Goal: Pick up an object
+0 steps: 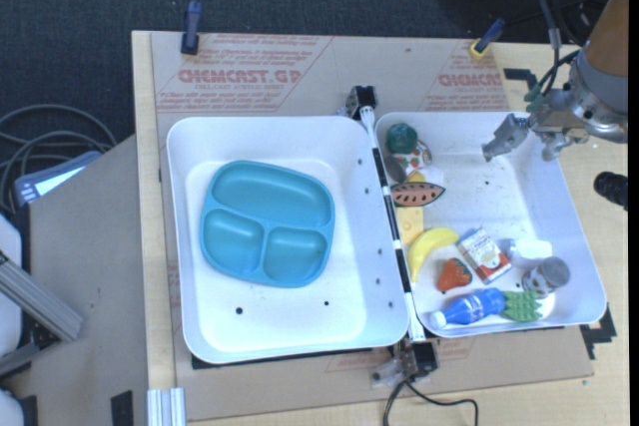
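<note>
The right bin (559, 195) holds several small things. A teal round toy (402, 137) lies at its far left corner, and an orange slice-shaped piece (416, 194) rests on the left rim. Near the front are a yellow banana (429, 244), a red strawberry (454, 274), a small red-and-white carton (484, 254), a blue bottle (474, 306), a green piece (524, 304) and a grey round piece (547, 274). My gripper (525, 142) hangs over the bin's far right part, open, with nothing between its fingers. It is well apart from all the objects.
The left bin (190, 165) holds a blue divided plate (268, 222). Both bins sit on a cardboard sheet (250, 75), with blue (191, 25) and yellow (486, 37) clamps at its far edge. Cables (50, 130) lie off to the left.
</note>
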{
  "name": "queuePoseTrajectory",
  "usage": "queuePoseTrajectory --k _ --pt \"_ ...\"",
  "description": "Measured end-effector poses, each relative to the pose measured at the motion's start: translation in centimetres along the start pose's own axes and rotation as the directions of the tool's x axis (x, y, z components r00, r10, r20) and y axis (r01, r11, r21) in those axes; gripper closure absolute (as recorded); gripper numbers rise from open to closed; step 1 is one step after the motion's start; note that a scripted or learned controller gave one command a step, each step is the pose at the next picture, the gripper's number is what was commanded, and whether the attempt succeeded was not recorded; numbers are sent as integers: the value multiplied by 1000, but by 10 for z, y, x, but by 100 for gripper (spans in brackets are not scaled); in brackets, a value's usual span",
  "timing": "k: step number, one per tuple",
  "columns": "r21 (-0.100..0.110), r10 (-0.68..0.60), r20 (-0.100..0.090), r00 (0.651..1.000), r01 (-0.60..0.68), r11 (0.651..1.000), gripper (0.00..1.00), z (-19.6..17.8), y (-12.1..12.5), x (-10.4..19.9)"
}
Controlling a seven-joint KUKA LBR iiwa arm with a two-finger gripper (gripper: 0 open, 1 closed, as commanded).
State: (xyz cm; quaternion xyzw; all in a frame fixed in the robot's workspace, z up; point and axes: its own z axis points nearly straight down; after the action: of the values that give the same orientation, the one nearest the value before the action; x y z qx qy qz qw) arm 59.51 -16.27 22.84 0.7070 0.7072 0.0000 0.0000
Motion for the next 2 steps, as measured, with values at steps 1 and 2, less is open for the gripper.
queuePoseTrajectory --k 1,2 --pt "2 -1 -1 1000 1 1000 0 101 -7 51" --pt "-13 1 4 1000 -1 1000 0 140 -73 69"
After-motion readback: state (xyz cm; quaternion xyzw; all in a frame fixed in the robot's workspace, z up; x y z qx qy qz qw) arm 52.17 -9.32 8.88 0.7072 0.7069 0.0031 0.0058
